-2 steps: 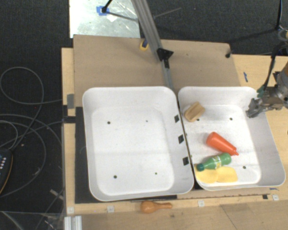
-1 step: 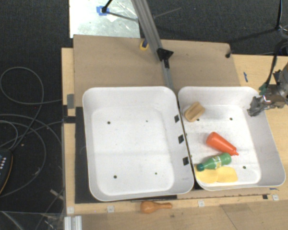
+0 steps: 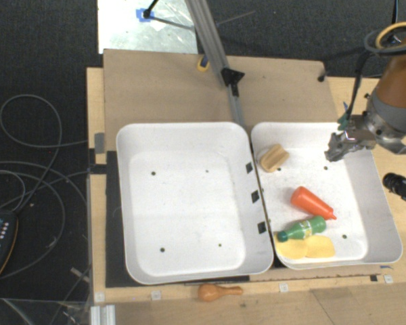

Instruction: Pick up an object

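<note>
Four candidates for picking, all in the right bin (image 3: 375, 181). Farthest back, near the bin's left wall: a tan bread-like block (image 3: 273, 158), lying alone with bare floor all round. Nearer the middle: an orange carrot (image 3: 312, 202), a cone lying on its side, tip pointing right and near. Just beside and nearer: a green bottle (image 3: 302, 229), also on its side, resting against or touching a pair of yellow slices (image 3: 307, 248) at the near wall.

Claw (image 3: 335, 149) hanging over the far right part of that bin, apart from every object, nothing between its tips. Opening too small and dark to judge; cannot tell wide from narrow.

Probably toy food throughout, so light, stiff plastic, not fragile, likely smooth and a little slippery. Best bet: the tan block, isolated, chunky, with roughly parallel sides to pinch across the short width. Carrot: taper liable to squirt out of a pinch, so better taken across the thick end, near the left. Bottle: round, prone to rolling, best gripped across the body at mid-length. Slices: flat against the floor, hard to get tips under, poorest choice.

Left bin (image 3: 132, 181) beside it on the bench (image 3: 277, 80). Outside the bins, at the near edge: an orange-brown pear-shaped toy (image 3: 218, 291).
</note>
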Motion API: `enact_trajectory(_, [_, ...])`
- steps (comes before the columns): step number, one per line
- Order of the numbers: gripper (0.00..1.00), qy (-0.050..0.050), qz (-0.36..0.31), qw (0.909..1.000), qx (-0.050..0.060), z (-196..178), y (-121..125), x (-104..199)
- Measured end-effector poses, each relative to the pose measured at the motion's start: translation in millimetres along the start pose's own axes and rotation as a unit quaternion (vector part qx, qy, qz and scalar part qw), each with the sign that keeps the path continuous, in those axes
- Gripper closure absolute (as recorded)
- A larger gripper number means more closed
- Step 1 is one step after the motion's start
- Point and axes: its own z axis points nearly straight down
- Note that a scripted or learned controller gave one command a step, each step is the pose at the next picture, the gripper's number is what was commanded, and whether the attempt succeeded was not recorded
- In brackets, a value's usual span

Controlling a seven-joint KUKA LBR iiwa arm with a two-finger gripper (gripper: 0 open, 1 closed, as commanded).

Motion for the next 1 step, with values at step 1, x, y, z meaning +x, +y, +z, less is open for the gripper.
enact_trajectory(1, [1.0, 0.0, 0.0, 1.0, -0.001, -7.2, 14.7, 54.3])
